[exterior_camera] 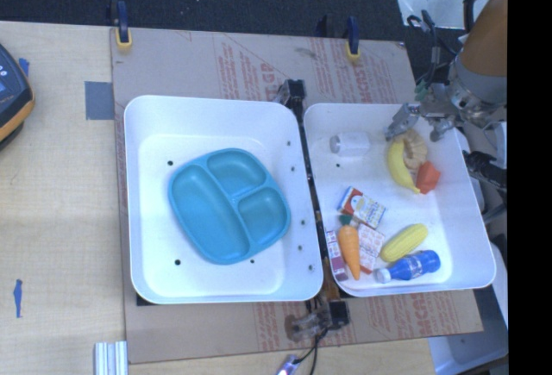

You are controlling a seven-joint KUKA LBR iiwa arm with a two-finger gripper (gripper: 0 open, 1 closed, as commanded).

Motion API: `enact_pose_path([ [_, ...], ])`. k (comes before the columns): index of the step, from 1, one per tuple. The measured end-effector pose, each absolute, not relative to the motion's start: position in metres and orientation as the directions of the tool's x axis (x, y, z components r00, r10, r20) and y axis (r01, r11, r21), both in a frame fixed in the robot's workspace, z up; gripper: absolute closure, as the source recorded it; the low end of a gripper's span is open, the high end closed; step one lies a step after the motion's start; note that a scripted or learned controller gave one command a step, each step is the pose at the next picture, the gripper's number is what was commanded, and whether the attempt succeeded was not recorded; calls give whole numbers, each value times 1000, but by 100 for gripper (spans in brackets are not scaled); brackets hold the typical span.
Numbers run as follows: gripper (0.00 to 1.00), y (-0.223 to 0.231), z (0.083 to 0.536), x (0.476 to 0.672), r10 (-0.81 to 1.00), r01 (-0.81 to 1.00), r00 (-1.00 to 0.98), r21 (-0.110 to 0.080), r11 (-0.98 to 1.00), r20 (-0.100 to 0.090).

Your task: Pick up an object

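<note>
The gripper (419, 124) hangs with its fingers spread apart and nothing between them, poised over the right bin (476, 218). Directly beneath it lies the banana (398, 165), the likely target, touching an orange-red toy (427, 178). Farther below lie a corn cob (404, 241) and a blue bottle (414, 265).

Single fixed camera mounted above the light wooden tabletop (60, 218), looking down at a slant, set well back, framing both shallow white plastic bins (138, 192) side by side, dark floor along the top edge, grey arm (483, 46) entering from the right.
</note>
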State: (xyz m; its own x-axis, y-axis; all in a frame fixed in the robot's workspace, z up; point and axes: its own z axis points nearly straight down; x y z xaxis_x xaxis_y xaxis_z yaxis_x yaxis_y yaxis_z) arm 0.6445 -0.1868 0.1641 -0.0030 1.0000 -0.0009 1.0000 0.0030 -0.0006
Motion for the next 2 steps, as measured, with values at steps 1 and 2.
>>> enact_pose_path([
  [1, 0, -170, 107, 652, 1000, 1000, -4, 4, 4, -3],
  [2, 0, -212, 93, 657, 1000, 1000, -4, -1, 4, -1],
])
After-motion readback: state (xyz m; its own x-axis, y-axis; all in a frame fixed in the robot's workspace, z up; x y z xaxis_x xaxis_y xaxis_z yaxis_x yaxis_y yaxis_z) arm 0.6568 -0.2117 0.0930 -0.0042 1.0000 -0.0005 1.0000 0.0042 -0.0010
